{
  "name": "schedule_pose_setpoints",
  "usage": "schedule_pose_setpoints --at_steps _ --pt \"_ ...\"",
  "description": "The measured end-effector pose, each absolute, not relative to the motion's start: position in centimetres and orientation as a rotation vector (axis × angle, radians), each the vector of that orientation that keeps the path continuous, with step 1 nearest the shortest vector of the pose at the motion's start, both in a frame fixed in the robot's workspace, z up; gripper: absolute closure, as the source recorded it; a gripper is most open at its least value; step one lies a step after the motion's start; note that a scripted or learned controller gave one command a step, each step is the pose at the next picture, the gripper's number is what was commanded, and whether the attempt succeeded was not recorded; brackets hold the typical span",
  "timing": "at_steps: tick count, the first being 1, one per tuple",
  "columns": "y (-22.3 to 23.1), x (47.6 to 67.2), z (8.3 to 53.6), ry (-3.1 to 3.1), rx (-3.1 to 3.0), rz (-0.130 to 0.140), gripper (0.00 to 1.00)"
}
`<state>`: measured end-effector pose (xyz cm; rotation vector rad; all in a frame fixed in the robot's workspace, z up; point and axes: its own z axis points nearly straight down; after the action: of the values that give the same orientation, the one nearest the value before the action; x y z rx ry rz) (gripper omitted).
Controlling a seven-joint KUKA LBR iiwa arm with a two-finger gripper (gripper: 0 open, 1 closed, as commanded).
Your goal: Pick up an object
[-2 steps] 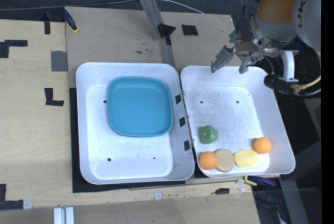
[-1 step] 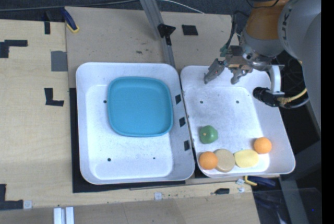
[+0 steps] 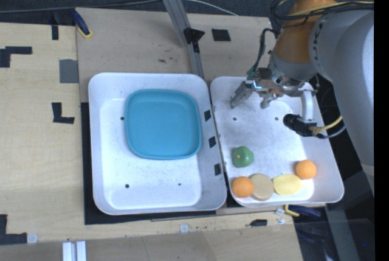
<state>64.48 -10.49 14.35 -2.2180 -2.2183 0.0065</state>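
The grey arm with its orange band (image 3: 304,28) reaches in from the right and hangs over the far end of the right-hand shallow white bin (image 3: 276,132). Its two-finger gripper (image 3: 253,97) sits above bare bin floor with the fingers spread apart and nothing between them; the left finger (image 3: 239,95) slants down toward the left bin.

The left shallow white bin (image 3: 109,162) bears a turquoise square plastic plate with rounded corners (image 3: 163,123), lying flat toward the far side of the bin.

In the right bin the loose things lie at the near end, well apart from the gripper. A pale yellow oblong piece (image 3: 287,184) lies with its long axis running left to right along the near wall. Touching its left end is a beige round disc (image 3: 262,187), and just beside that an orange ball (image 3: 242,187) in the near-left corner. A second orange ball (image 3: 306,169) rests just beyond the yellow piece's right end. A small green rounded object (image 3: 243,156) sits alone, near the left wall, between the gripper and the near row.
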Motion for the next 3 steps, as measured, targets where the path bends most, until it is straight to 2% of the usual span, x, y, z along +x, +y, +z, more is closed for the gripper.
schedule_pose_setpoints --at_steps 1,2,3 --pt "-10.4 64.3 9.0 -2.219 -2.218 0.006 0.00" --pt "-10.4 64.5 10.3 -2.223 -2.220 0.001 1.00" --pt "-10.4 64.4 14.5 -2.223 -2.222 -0.003 1.00"
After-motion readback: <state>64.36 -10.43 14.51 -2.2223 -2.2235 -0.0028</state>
